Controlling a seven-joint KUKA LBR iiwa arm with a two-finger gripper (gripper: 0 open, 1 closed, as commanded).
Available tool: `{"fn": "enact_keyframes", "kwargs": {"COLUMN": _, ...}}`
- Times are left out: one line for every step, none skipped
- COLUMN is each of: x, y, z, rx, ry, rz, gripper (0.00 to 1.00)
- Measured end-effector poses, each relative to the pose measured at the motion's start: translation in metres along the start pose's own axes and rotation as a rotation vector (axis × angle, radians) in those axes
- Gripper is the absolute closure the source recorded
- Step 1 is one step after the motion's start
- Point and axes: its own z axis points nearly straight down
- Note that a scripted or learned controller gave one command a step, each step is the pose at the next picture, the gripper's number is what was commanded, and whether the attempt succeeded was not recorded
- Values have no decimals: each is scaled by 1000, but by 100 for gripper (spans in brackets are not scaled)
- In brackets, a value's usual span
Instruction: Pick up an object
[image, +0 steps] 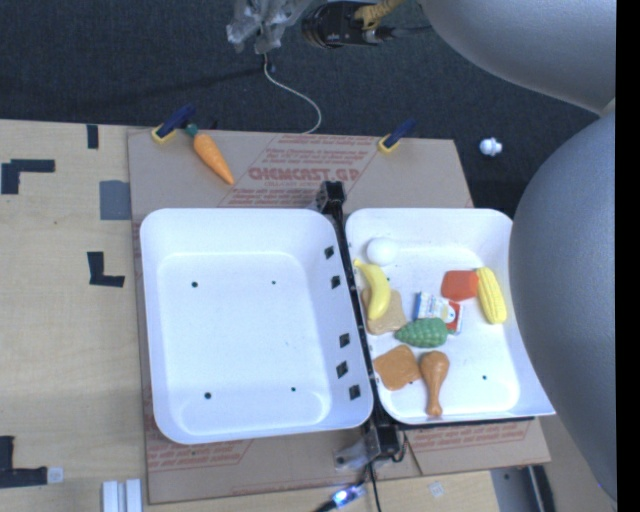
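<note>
The right bin (500, 225) holds a banana (377, 287), white egg (381, 250), corn cob (490, 294), red block (459, 284), green vegetable (421, 333), drumstick (434, 377) and brown piece (396, 368); the left bin (240, 225) sits beside it. Whether the gripper is open, closed or holding anything cannot be told.

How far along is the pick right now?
Nothing looks picked yet. The toy food, including the banana, corn cob and drumstick, all lies in the right bin. A carrot lies on the cardboard outside. Nothing is in hand; the arm sits at the right. The whole pick remains.
</note>
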Motion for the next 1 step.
{"fn": "enact_keyframes", "kwargs": {"x": -43, "y": -3, "z": 161, "rx": 34, "ry": -13, "rz": 8, "gripper": 100}}
